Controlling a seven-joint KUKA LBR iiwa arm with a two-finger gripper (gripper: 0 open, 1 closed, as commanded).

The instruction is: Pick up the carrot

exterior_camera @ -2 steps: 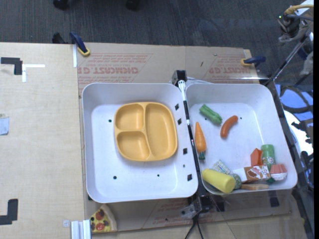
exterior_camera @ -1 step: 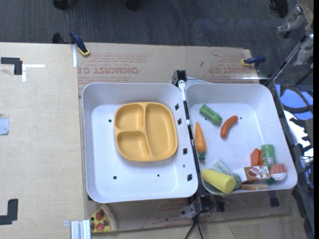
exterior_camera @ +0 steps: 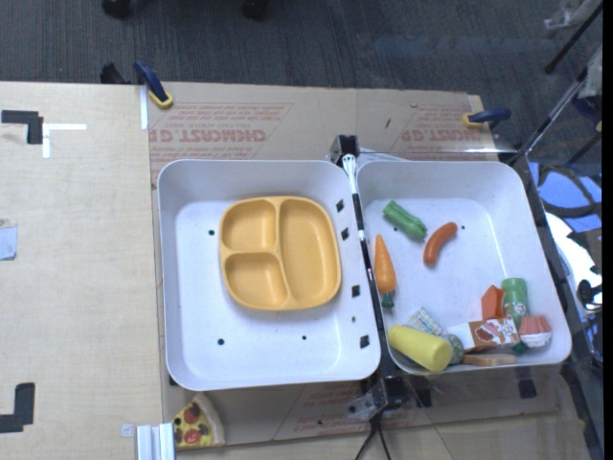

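Dark carpet floor [exterior_camera: 316, 27] runs across the far side, with chair wheels [exterior_camera: 120, 3] at the far left. Nearer, a pale wooden bench [exterior_camera: 67, 286] carries a sheet of printed cardboard [exterior_camera: 287, 118], pinned at its far corners by two blue-and-yellow clamps [exterior_camera: 153, 84].

Two white bins sit side by side on the cardboard, rims touching. Left bin [exterior_camera: 187, 353]: one yellow three-compartment plate [exterior_camera: 281, 252], lying flat, roughly centred.

Right bin [exterior_camera: 512, 199]: the carrot [exterior_camera: 384, 266] lies along the left wall, just beside the shared rim, orange body pointing far, green stub toward the near side. Green pepper-like piece [exterior_camera: 405, 219] sits farther back, near the carrot's tip but apart from it. Red-orange sausage [exterior_camera: 440, 242] lies tilted just right of that. Near edge holds a clutter: yellow cylinder [exterior_camera: 420, 348], a small packet [exterior_camera: 426, 322] touching it, a printed box [exterior_camera: 496, 333], a green bottle [exterior_camera: 514, 297], an orange block [exterior_camera: 491, 302].

Toy pizza slice [exterior_camera: 194, 425] rests on the bench, near side of the left bin.

Pincer state: cannot tell from this view.
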